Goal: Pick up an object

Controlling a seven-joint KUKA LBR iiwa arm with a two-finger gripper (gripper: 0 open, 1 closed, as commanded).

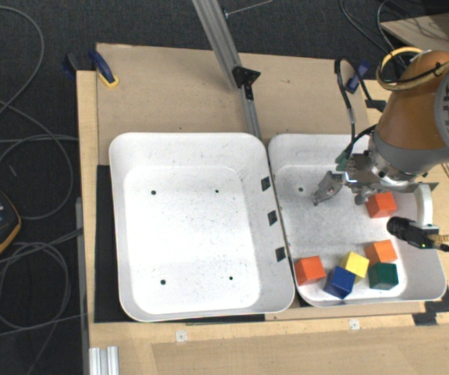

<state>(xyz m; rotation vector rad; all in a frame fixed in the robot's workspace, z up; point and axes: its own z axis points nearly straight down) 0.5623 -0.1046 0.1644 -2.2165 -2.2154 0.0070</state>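
Note:
My gripper (339, 198) hangs over the middle of the right bin (302, 151), its two fingers spread apart with bare bin floor between them, so it is open. An orange-red block (381, 204) lies just right of the right finger (361, 197), outside the gap. Along the bin's front edge sit an orange block (311, 269), a blue block (339, 282), a yellow block (357, 264), another orange block (381, 251) and a green block (383, 275).
The left bin (130, 209) lies beside the right one, with black clips (272, 217) along the shared rim. A slanted metal pole (224, 45) rises behind the bins. The arm's orange band (411, 100) looms over the right bin's back right corner.

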